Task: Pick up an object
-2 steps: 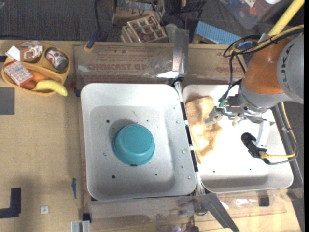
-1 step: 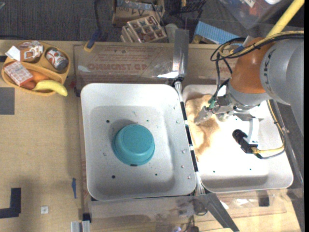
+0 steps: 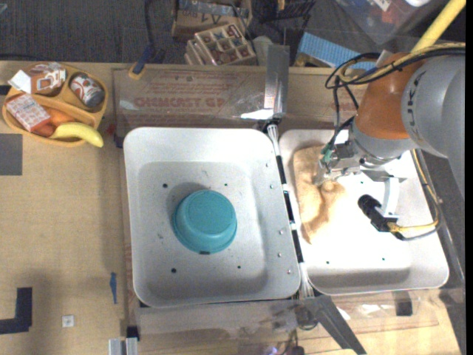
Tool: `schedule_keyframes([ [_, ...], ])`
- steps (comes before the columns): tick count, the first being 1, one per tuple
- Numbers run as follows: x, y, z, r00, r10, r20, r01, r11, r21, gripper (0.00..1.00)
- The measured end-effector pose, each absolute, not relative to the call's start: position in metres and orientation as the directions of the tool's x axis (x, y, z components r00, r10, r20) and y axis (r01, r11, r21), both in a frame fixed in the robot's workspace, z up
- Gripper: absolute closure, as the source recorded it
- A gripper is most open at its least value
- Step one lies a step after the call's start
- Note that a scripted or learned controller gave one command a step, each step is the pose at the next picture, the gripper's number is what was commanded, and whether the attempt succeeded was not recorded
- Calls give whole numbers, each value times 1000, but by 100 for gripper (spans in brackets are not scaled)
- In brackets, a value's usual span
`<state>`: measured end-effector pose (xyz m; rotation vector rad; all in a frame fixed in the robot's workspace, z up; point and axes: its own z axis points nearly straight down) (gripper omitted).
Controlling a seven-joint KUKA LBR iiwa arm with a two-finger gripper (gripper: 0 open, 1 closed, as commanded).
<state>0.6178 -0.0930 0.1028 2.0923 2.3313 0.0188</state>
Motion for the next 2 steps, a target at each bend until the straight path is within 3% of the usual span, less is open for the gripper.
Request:
schedule_keyframes([
  [1, 666, -56, 184, -306, 952, -1, 952, 306, -1, 100],
  [2, 648, -71, 292, -158, 988, -1, 988, 158, -1, 100],
])
